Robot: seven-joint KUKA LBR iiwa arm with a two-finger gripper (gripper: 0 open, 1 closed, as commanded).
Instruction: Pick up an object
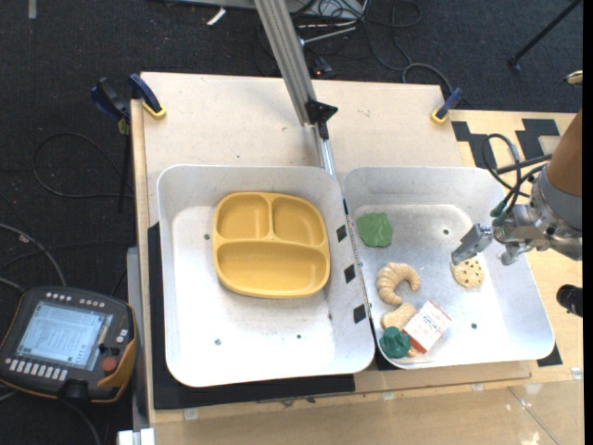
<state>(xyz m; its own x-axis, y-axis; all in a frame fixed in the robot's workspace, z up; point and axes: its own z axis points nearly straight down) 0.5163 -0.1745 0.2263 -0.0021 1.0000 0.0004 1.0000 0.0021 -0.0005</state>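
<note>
The right bin (519,323) serves as the landmark here, since everything worth grasping lies inside it. The tool (474,245) hangs over that bin's far right part, coming in from the bin's right edge on the grey arm, and sits just above and beside a round cookie (470,273) with dark chips. That closeness suggests the cookie is the likely target, though nothing is seen between the fingers, so nothing is held. Whether the tool stands apart or together cannot be told from this slanted view (the fingertips blur into the bin's pale floor).

Toward the bin's middle lies a tan croissant (398,280), curled like a hook. At the bin's far left corner rests a flat green leaf-like piece (375,229). Against the bin's near left rim cluster three things that touch or nearly touch: a small white-and-red box (428,326), a beige lump (398,316) and a dark green knob (397,343). That crowding would make a clean grasp harder there, which may be why the arm sits over the cookie, lying well apart from its neighbours.

Left of the right bin, the left bin (185,341) carries a yellow divided plate (271,245). Both bins rest on the desk (232,119), clamped at its far corners so it stays put.

The pick looks not yet made; the cookie lies flat and thin, so fingers may skid over it.
</note>
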